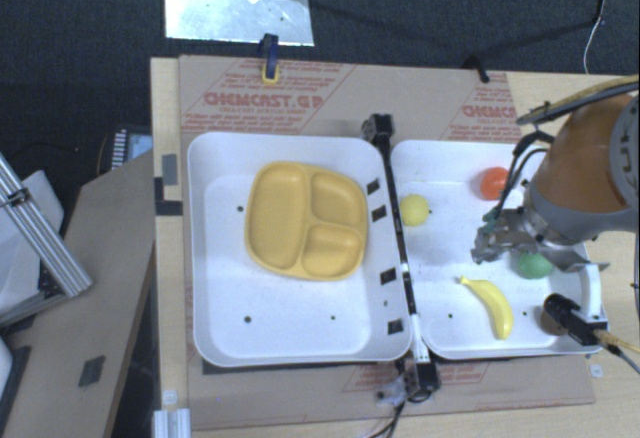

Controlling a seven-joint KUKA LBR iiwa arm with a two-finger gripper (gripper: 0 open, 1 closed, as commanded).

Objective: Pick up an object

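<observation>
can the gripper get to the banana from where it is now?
Probably yes. The gripper hangs in the right bin, just above and right of the banana, which lies flat with bare floor around it. The green ball sits off to the side, not between them.

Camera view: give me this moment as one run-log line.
end effector: in right bin, beside green object | yellow tray: left bin | banana, orange ball, yellow ball: right bin

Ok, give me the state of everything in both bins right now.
yellow divided plate: upright, in left bin.
lemon: loose, right bin, beside the divider.
banana: lying flat, untouched.
orange fruit: loose, partly behind cables.
green fruit: partly hidden under gripper.
</observation>
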